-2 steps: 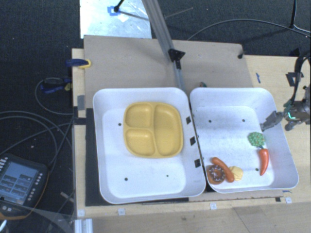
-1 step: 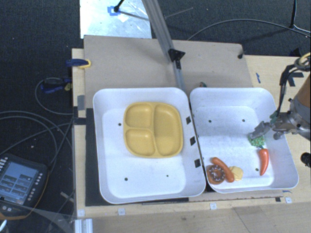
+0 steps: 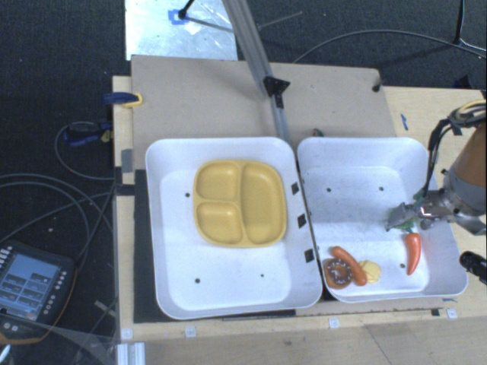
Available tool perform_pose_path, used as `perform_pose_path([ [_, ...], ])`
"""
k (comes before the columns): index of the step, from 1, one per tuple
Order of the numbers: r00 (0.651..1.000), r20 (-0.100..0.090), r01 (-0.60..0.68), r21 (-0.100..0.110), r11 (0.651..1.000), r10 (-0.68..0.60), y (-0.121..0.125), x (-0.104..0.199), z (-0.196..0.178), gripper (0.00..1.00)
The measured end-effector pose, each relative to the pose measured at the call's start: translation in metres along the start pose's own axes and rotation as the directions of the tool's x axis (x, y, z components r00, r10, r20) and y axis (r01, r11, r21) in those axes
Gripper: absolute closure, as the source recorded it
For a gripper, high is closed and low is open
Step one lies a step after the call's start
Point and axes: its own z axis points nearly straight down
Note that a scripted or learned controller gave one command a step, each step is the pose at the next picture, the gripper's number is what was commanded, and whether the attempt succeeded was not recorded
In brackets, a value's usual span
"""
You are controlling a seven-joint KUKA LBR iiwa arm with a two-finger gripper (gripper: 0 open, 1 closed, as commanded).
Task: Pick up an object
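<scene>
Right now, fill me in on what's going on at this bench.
A robot arm reaches in from the right over the right bin. Its gripper hangs just above an orange chili pepper. Near that bin's front edge lie a sausage, a chocolate donut and a small yellow piece. The left bin holds a yellow divided plate. Nothing looks lifted.

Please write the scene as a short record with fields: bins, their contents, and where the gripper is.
left bin: holds a yellow divided plate
right bin: holds an orange chili pepper, a sausage, a chocolate donut and a small yellow piece
food position: near corner of the right bin, sausage lying against the donut
gripper: low over the right bin's right side, just above the pepper
task state: no object visibly held
</scene>
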Motion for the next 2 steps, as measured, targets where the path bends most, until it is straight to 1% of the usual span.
perform_pose_path([
  [1,1.000,0.000,0.000,-0.001,1.000,0.000,0.000,0.000,0.037,0.00],
  [2,1.000,0.002,-0.001,-0.006,1.000,0.001,0.002,0.000,0.024,1.00],
])
